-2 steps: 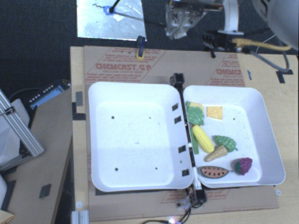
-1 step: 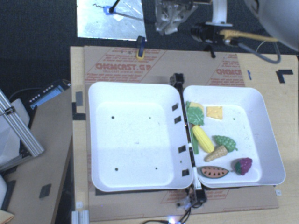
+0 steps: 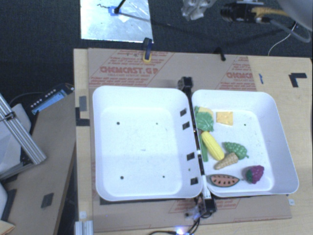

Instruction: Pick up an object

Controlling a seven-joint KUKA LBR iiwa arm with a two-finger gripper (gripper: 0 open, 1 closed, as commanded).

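Note:
The right bin (image 3: 274,131) holds several toy foods. A yellow cheese square (image 3: 225,118) lies near its far wall, with a green leafy piece (image 3: 204,121) to the left of it. A corn cob (image 3: 212,145) lies along the left wall. Beside the cob are a green bunch (image 3: 235,149) and a tan cone (image 3: 226,161). A watermelon slice (image 3: 224,181) and purple grapes (image 3: 254,173) lie near the front wall. My gripper (image 3: 196,6) hangs high beyond the bench's far edge, well away from both bins, with nothing seen in it.
The left bin (image 3: 142,141) sits beside the right one, joined by a black divider with clips (image 3: 193,141). A shiny metal sheet (image 3: 116,12) lies on the floor at the far left. A yellow-blue clamp (image 3: 146,50) stands at the bench's far edge.

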